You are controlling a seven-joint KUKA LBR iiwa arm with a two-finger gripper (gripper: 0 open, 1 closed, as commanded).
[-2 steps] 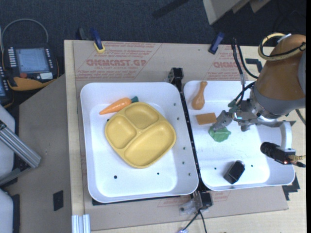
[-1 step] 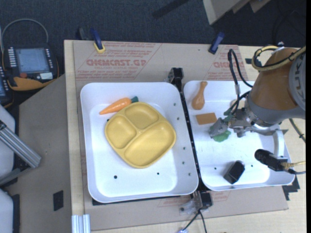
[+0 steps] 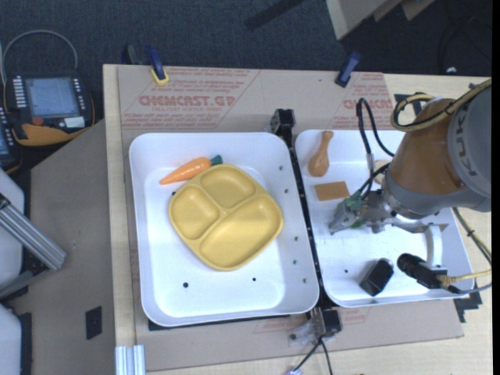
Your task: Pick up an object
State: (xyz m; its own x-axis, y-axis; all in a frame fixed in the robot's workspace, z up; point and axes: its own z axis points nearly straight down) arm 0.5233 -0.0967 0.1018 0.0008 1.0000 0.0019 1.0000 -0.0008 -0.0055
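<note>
In the right bin (image 3: 344,287), my gripper (image 3: 346,216) is low over the floor at the left side, just below a flat brown square (image 3: 331,191). A tan drumstick-shaped piece (image 3: 319,155) lies at the far left of that bin. A small black block (image 3: 377,277) rests near the bin's front, to the right of and nearer than the gripper. Nothing shows between the gripper's tips. In the left bin (image 3: 156,272) lie a yellow divided plate (image 3: 226,216) and an orange carrot (image 3: 186,170) along the plate's far-left edge.
The grey arm with its orange band (image 3: 426,158) covers the right part of the right bin. A black divider (image 3: 301,209) runs between the bins. Blue clamps (image 3: 158,65) (image 3: 347,69) sit at the board's far edge. A pendant (image 3: 48,104) lies off-bench at left.
</note>
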